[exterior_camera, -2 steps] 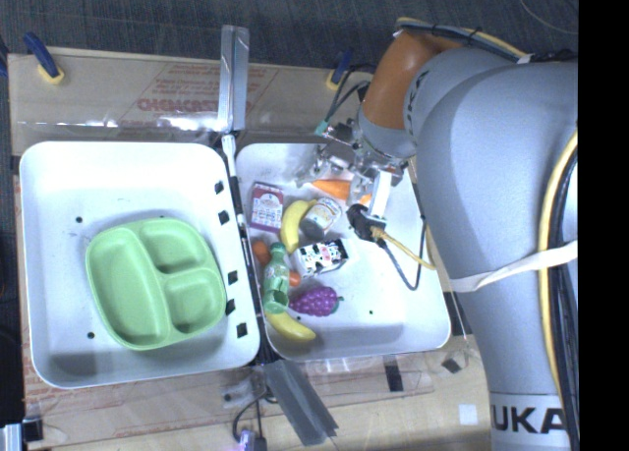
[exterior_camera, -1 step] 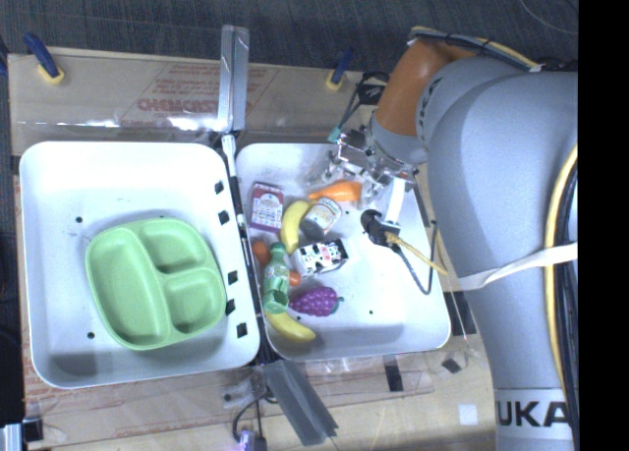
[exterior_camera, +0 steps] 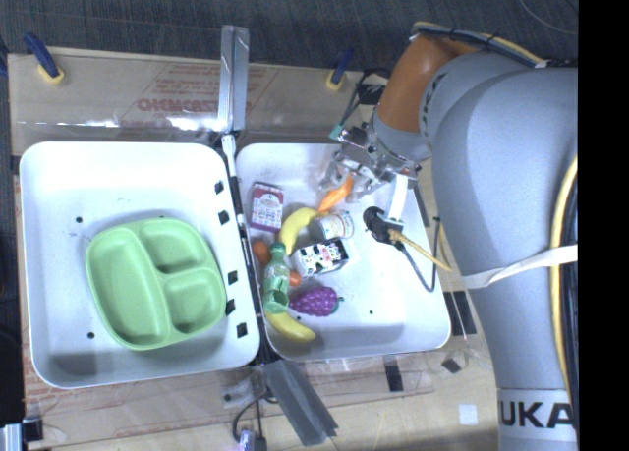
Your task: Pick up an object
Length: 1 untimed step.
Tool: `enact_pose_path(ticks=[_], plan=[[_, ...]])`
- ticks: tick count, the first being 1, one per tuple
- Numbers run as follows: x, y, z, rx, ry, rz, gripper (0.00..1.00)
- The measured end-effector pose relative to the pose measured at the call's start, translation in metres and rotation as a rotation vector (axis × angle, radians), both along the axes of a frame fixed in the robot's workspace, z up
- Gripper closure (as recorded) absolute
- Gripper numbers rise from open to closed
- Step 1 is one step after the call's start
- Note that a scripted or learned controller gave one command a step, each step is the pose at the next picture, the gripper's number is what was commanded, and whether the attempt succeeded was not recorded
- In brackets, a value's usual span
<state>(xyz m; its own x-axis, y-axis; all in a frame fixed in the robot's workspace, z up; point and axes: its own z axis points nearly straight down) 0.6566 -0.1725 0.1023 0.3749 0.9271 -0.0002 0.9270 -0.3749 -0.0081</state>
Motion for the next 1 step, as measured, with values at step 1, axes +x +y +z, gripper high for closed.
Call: enact_pose_path(ticks=[1], plan=[[0.0007, 0.0604, 0.1100, -0.002, -0.007, 0.055, 1.00]])
